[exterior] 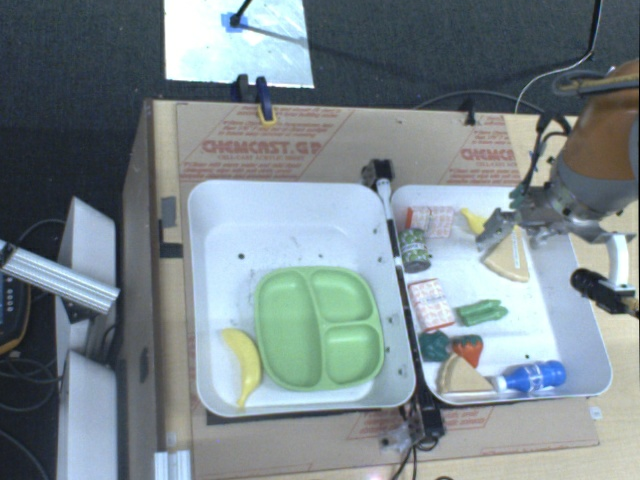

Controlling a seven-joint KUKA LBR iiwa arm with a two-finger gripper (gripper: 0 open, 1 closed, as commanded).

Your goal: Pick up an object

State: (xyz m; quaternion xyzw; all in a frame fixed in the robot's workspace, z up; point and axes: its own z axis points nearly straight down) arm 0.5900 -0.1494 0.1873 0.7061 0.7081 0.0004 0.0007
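The arm runs off the right edge, so just its wrist end is in view. The gripper is dark and small against the right bin, and its finger spacing cannot be read. A yellow piece beside it is partly covered by the gripper. The print on the two small cartons is too small to read. A tan wedge is partly hidden behind the blue bottle.
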